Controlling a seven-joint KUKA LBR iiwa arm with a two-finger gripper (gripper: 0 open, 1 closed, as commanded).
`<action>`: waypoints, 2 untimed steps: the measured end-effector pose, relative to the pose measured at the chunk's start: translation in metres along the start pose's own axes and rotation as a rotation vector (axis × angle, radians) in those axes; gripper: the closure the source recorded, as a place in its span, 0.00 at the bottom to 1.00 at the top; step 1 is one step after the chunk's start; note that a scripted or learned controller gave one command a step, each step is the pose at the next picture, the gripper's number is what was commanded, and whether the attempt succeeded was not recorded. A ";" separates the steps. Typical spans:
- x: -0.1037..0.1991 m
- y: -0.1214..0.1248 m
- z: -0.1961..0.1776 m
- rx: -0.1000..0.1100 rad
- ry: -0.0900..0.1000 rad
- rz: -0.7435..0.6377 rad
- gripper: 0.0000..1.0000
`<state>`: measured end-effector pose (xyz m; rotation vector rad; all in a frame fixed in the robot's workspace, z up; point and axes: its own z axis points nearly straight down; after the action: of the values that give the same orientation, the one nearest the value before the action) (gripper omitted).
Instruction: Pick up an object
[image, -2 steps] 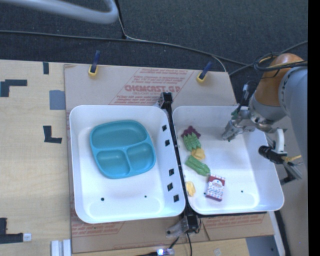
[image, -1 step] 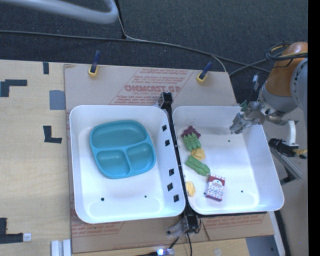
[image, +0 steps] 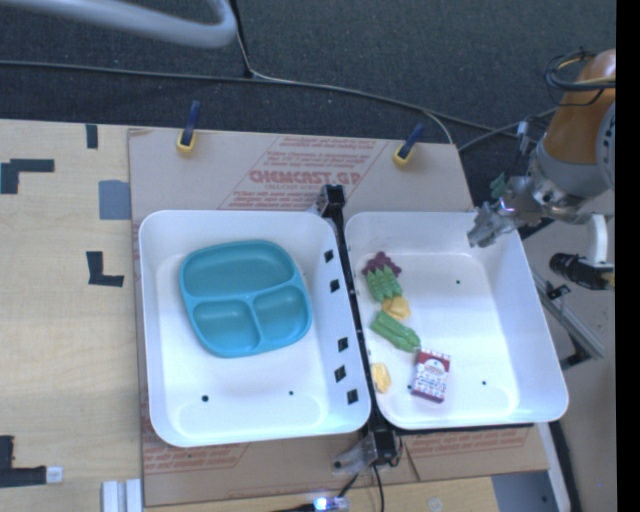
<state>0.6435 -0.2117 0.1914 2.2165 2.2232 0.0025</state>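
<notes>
Gripper (image: 484, 228) hovers at right bin's (image: 520, 300) far-right corner, grip state unclear, holding nothing visible. Toys cluster nr the divider: red carton (image: 431, 376), green veg (image: 394, 331). Reach needed.

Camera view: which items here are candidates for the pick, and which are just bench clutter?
Candidates, all in the right bin:
- purple toy
- green toys
- yellow piece
- red-and-white box
- tool above the bin's far right corner

Just lying about:
- teal divided tray in left bin
- yellow clamps

Even, bright overhead light (soft shadows), slightly blurry throughout
</notes>
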 end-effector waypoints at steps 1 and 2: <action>-0.001 0.008 -0.044 0.001 0.000 0.001 1.00; 0.040 -0.011 -0.034 0.008 0.002 -0.001 1.00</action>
<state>0.6319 -0.1720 0.2257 2.2204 2.2286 -0.0039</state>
